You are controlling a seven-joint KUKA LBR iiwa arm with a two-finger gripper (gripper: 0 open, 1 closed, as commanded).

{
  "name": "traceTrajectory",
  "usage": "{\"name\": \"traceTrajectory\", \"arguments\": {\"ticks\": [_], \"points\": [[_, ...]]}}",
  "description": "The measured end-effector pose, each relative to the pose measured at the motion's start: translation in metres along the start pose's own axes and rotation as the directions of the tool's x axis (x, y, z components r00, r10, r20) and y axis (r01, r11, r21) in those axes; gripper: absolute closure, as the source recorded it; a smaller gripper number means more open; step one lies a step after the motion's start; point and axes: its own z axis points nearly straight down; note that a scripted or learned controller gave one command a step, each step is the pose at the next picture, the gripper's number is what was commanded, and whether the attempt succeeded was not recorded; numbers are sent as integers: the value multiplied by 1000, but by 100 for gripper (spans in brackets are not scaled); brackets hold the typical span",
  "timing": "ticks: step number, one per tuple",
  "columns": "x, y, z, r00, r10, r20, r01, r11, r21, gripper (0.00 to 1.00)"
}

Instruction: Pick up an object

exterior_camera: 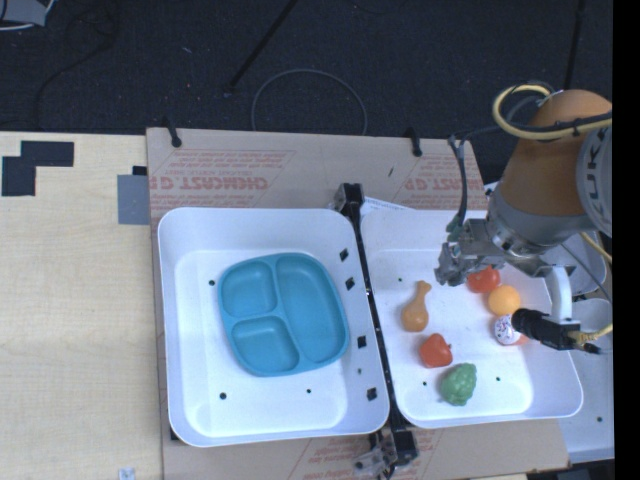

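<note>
**Crowded corner, easy miss**

Dark carpet and loose cables lie behind a pale wooden bench, where a cardboard sheet carries two shallow white bins side by side. The left white bin (190, 268) holds a blue plastic plate with three compartments (283, 313). The right white bin (400, 238) holds the candidates for picking: a tan, pear-shaped gourd toy (416, 307), a small red pepper-like toy (435, 350), a green bumpy toy like broccoli (459, 384), a red round toy (483, 279), an orange ball (504, 300) and a small white patterned ball (505, 330).

The grey arm's two-finger gripper (456, 264) hangs low over the upper middle of the right bin, just beside the red round toy. Its jaws are too small and dark here to tell how far apart they stand, and nothing is visibly between them.

The likely trouble is crowding. The red toy, orange ball and white ball sit nearly touching, so a descending finger may land on top of one, or nudge a round one so it rolls off toward the bin wall. A closing grip on a smooth ball may also squeeze it out sideways. The gourd toy lies well apart and looks the safer target.
</note>
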Motion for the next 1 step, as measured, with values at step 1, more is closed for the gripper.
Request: {"name": "traceTrajectory", "arguments": {"ticks": [1], "points": [[-1, 1, -45, 1000, 1, 0, -1, 1000, 0, 100]]}}
